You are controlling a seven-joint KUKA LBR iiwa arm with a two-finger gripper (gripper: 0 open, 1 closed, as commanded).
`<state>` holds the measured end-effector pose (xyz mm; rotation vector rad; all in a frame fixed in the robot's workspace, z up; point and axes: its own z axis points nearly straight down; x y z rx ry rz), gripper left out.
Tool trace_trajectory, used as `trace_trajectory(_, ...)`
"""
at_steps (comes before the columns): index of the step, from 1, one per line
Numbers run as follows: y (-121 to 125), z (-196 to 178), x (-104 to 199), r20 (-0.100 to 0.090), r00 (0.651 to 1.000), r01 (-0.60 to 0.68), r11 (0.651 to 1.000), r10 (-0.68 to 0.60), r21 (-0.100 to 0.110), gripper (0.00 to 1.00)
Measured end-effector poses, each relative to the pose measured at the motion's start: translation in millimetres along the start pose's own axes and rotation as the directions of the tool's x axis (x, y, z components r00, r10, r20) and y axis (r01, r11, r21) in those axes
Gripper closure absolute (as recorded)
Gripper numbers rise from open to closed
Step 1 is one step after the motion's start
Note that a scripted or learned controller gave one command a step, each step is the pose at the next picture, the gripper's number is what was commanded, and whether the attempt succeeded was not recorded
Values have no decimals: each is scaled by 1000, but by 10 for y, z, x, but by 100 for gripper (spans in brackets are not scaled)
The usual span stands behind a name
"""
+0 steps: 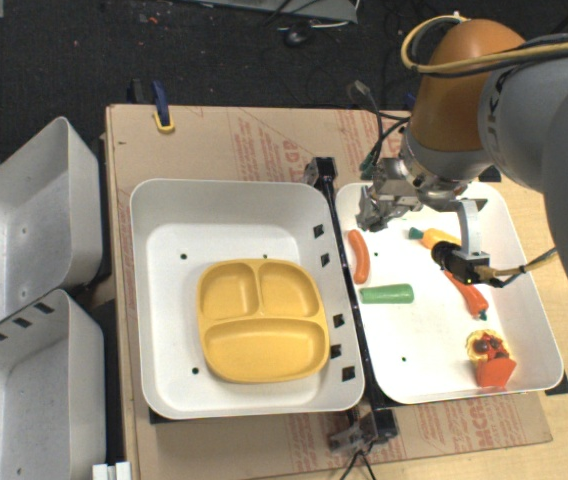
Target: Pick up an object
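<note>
My gripper [372, 218] hangs over the far left corner of the right bin [534, 313], just above the bin floor. An orange-red sausage [360, 255] lies just in front of it, along the bin's left wall. A green bar [386, 293] lies a little nearer the front. An orange carrot-shaped piece [470, 294] and a small yellow piece [431, 236] lie to the right of the gripper. An orange and red toy [490, 358] rests near the front right corner. Nothing shows in the gripper.
The left bin [164, 218] holds a yellow divided plate [262, 320]. The arm's grey body and orange band [464, 78] cover the far right of the bench. Two spare white bins [24, 268] stand off the bench at the left.
</note>
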<state>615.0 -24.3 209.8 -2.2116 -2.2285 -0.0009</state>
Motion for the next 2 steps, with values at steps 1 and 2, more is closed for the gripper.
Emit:
trace_trajectory(1, -108, -75, 569, -1, 1000, 1, 1000, -1, 0, 100)
trace_trajectory(2, -163, -102, 1154, -1, 1000, 1, 1000, -1, 0, 100)
